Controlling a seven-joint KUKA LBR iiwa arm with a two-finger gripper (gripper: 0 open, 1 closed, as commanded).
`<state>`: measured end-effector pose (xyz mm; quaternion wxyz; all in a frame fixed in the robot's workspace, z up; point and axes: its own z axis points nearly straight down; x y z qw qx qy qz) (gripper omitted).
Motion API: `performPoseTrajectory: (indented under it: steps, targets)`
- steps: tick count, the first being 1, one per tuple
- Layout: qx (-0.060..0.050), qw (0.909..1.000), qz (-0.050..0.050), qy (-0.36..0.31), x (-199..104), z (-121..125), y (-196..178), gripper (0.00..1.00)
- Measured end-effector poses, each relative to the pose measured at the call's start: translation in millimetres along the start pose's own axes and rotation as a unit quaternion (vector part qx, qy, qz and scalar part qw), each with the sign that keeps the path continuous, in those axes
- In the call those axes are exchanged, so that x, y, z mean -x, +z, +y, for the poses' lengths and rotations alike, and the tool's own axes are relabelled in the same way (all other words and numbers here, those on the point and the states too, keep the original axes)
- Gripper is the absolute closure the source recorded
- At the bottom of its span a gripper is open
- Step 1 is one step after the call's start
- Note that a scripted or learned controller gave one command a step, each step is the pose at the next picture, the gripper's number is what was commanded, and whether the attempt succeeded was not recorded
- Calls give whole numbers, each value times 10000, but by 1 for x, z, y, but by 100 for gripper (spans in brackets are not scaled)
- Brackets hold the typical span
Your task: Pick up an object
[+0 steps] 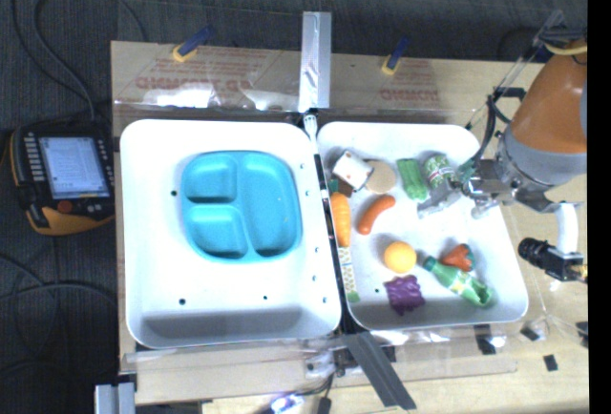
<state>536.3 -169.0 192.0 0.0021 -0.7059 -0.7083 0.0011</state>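
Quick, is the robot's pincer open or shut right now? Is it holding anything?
Pincer: cannot be told whether open or closed; it sits low in the right bin beside the green can, and nothing is seen held in it.

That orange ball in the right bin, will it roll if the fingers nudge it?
Probably. The orange ball looks round and smooth, so a nudge may send it rolling, likely toward the purple grapes or green bottle nearby. It looks light, maybe slippery.

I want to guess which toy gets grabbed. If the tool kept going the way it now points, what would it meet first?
Probably the green can: the tool points left into the right bin and sits right beside the can. The green vegetable lies just beyond. Height above them is unclear.
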Motion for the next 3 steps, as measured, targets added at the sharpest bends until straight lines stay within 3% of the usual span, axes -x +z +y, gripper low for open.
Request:
performPoseTrajectory:
  steps: [1, 2, 3]
  targets:
    - [3, 9762, 2, -2169, -22, -11, 70, 0]
    - [80, 9621, -71, -2726, -48, -32, 102, 0]
    - [106, 9616, -57, -2743, -51, -29, 91, 100]
